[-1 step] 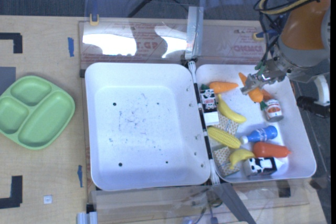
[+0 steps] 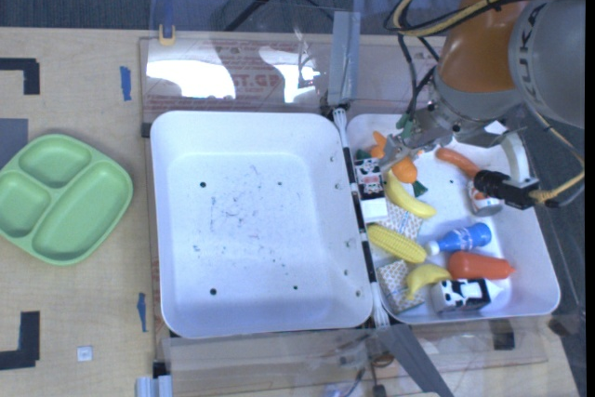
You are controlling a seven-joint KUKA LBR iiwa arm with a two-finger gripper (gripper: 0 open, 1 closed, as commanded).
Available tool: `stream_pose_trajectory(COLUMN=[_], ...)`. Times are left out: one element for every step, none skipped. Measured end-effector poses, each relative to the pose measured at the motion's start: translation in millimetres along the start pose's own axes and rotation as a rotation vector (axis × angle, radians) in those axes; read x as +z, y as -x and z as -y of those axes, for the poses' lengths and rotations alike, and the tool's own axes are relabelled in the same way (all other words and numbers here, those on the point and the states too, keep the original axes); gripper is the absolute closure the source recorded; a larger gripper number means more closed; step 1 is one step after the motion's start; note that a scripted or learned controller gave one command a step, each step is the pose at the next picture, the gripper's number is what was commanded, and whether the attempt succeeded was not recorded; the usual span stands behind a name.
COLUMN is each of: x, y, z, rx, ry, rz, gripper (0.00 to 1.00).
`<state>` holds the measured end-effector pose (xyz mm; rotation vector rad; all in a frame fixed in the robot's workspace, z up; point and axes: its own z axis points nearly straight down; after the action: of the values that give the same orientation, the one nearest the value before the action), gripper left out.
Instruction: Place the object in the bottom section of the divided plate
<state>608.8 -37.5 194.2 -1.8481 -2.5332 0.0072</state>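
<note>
Divided plate (image 2: 63, 197) waits at the table's left edge; my tool (image 2: 402, 144), grip state unclear, hovers over crowded toys and might snag several.

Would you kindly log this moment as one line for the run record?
arm: over right bin | hand: above toy food pile | divided plate: on bench, left | placement: not yet done

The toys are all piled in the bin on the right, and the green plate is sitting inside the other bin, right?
Not quite. The camera view shows the green plate on the wooden bench, left of the left bin, not inside it. The toys are in the right bin.
</note>
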Motion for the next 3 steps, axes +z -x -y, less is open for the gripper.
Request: stream_pose_trajectory(x=[-66, -40, -16], y=[-61, -83, -137], z=[20, 8, -30], rx=[-0.201, -0.203, -0.109], ry=[0.004, 0.0, 0.004], rz=[0.003, 0.001, 0.003], gripper=[1.0, 1.0, 1.0])
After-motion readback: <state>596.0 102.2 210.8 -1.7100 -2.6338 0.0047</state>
